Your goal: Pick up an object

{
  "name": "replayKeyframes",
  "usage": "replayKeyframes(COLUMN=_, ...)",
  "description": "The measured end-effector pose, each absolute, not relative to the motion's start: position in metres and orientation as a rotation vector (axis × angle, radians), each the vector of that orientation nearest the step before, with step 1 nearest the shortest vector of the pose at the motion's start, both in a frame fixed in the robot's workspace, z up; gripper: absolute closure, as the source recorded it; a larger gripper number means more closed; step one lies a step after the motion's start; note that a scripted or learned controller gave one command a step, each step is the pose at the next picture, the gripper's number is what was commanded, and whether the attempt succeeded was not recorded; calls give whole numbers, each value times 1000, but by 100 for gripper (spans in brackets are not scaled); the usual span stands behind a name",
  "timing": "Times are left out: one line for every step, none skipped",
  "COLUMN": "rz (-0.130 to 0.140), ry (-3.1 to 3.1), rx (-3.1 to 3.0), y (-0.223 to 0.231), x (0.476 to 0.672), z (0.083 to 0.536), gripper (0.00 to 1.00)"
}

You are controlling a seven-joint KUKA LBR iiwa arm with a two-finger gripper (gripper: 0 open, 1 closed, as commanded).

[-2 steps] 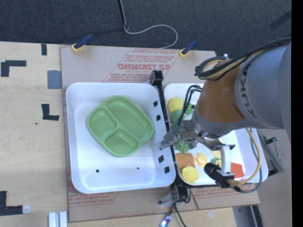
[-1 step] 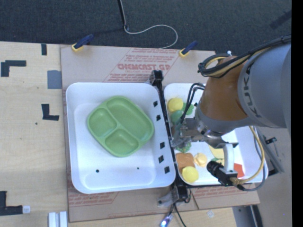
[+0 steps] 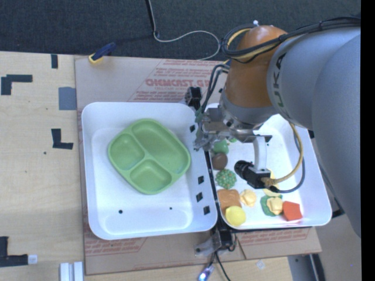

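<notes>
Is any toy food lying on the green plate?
No, the green plate in the left bin has three bare compartments.

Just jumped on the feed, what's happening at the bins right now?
The arm's gripper is down over the upper left part of the right bin, just above a brown toy piece and a green broccoli-like one. Nothing can be seen held. More toy food sits along the bin's lower edge: a yellow ball and an orange block. The left bin holds a green divided plate, untouched.
</notes>
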State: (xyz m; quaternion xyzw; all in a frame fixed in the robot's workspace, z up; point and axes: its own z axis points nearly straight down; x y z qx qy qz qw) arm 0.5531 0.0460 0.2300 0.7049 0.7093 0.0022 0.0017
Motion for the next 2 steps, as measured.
replayKeyframes(rz=21, ry=2213, rx=2211, y=18, x=554, z=462, gripper=100)
replayKeyframes(rz=-11, ry=2232, rx=2220, y=67, x=514, z=385, gripper=100)
